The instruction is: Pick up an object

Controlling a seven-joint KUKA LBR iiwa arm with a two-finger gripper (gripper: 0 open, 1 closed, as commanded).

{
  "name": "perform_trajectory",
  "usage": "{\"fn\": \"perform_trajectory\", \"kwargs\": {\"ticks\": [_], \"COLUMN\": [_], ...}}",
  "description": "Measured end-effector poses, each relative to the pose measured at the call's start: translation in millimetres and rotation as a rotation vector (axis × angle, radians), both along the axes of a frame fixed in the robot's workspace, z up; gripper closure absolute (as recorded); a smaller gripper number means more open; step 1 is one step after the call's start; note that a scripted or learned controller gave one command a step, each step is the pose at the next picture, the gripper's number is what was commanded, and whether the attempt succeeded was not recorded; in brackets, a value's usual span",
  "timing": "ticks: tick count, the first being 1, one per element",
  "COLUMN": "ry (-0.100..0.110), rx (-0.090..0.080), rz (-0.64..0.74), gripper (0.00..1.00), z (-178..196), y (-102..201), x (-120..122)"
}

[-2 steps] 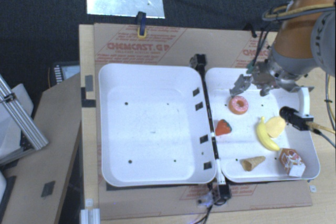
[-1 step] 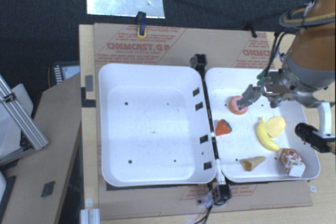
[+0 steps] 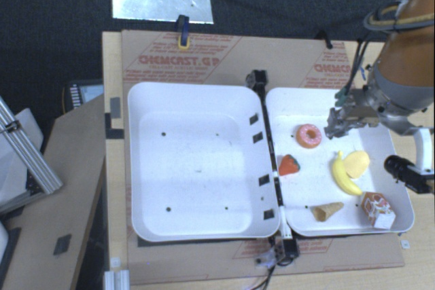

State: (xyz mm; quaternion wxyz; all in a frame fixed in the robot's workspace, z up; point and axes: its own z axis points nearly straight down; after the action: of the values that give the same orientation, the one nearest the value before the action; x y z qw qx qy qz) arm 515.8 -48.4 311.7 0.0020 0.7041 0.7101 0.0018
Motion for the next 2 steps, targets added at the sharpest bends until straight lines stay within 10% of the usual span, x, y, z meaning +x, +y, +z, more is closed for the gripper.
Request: {"fn": "perform_trajectory", "kwargs": {"ticks": [1, 2], "ry": [0.011, 0.004], "rx": [-0.001, 0.000], "rz": [-0.011, -0.007], "gripper": [1.00, 0.00], "z": [-81.4, -76.9], "y": [-35.7, -33.6], "x": [-7.0, -5.5]}}
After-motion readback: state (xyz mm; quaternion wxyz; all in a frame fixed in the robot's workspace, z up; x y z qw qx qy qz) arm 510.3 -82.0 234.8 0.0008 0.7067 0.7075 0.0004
